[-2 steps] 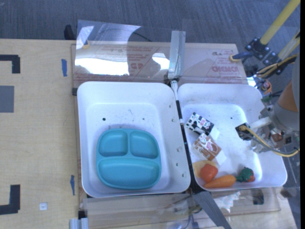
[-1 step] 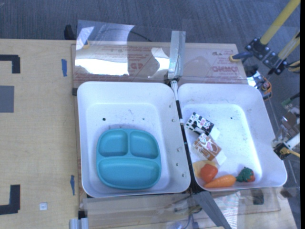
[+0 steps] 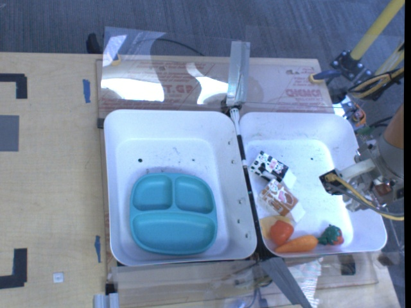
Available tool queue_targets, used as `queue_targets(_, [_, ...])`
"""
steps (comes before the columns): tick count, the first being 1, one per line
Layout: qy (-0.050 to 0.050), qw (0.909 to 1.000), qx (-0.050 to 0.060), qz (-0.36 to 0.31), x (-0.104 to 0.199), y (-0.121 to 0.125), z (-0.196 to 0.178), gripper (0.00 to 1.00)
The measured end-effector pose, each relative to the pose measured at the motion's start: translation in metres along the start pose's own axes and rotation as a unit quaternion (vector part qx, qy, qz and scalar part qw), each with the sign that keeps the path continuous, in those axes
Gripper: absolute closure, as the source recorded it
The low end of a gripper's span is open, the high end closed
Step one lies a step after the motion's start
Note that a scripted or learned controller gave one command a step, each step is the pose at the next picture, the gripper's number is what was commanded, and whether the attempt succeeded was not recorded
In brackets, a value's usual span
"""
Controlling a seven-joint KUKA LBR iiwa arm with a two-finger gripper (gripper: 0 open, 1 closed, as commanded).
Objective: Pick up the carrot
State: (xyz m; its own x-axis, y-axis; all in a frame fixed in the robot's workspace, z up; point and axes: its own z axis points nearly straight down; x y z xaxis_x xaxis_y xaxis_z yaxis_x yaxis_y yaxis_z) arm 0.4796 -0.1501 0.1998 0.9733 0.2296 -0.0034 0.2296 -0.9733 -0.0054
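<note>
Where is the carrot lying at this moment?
In the camera view, the carrot lies along the near edge of the bin on the view's right, just below a red-orange vegetable and left of a green item.

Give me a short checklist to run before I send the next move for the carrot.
1. Carrot found: ok. The carrot lies along the near edge of the right bin.
2. Carrot clear of neighbours: not ok. A red vegetable sits against its left end.
3. Green item by its right end is separate from it: cannot tell.
4. Gripper above the carrot: not ok. It is at the bin's right side, off the carrot.
5. Other clutter out of the way: ok. The snack packet and the cow-patterned box lie farther back.
</note>
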Motion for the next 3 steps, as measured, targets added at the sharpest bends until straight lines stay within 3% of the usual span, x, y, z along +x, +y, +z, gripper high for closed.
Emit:
queue_targets(1, [0.002,0.9833,-0.003,-0.182,-0.01,0.044,0.113,1.0])
queue_targets(2, [0.002,0.9983,-0.003,-0.058,0.01,0.015,0.002,1.0])
queue_targets(3, [0.0,0.9999,-0.001,0.014,0.008,0.003,0.004,1.0])
